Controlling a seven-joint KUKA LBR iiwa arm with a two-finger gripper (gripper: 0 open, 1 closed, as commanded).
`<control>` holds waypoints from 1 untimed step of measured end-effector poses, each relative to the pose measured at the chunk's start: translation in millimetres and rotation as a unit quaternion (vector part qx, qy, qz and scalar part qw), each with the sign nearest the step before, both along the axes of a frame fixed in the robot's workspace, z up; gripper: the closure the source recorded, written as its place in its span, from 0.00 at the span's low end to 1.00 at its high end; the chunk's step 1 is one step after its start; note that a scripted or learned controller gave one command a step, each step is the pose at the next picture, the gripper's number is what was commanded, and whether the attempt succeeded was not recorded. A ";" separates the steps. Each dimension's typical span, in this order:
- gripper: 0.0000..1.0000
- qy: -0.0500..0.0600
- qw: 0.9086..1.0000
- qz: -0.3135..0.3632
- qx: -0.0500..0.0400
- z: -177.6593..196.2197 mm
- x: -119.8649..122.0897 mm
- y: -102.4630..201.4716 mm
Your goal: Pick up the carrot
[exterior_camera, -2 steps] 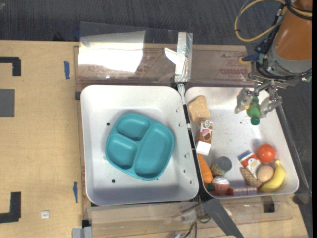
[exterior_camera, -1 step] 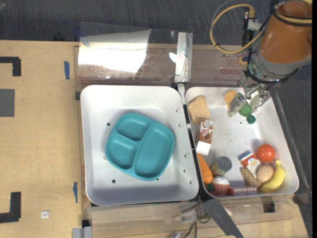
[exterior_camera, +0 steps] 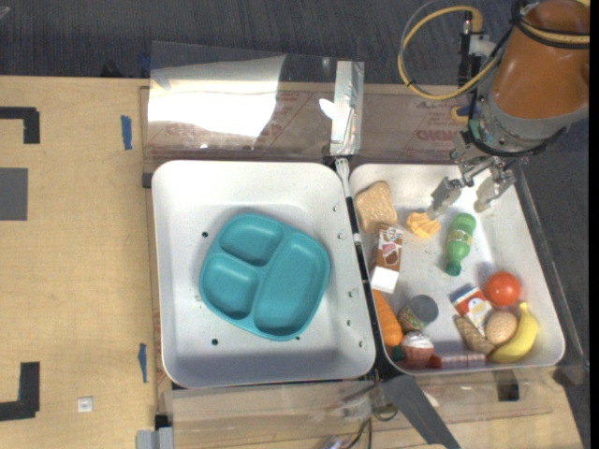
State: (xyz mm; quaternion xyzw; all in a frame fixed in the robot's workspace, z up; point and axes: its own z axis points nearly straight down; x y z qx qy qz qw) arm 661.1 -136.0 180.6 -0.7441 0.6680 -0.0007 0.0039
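Here we start at the near edge: the carrot [exterior_camera: 387,318] lies in the right bin [exterior_camera: 538,241], against that bin's left wall at about 7 o'clock, just beside a small round tin [exterior_camera: 418,311]. At 5 o'clock in the same bin we see a banana [exterior_camera: 520,336], an egg [exterior_camera: 501,325] and a tomato [exterior_camera: 504,287] close together. The left bin [exterior_camera: 178,204] carries a teal divided plate [exterior_camera: 266,274]. Further back we find a green bottle [exterior_camera: 459,241] and a slice of bread [exterior_camera: 374,204]. At 1 o'clock the end effector [exterior_camera: 471,190] hangs above the right bin, fingers spread and grasping nothing, well apart from the carrot.
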 end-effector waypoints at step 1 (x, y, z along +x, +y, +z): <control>0.00 -0.003 1.000 0.002 -0.001 -80.3 4.8 19.9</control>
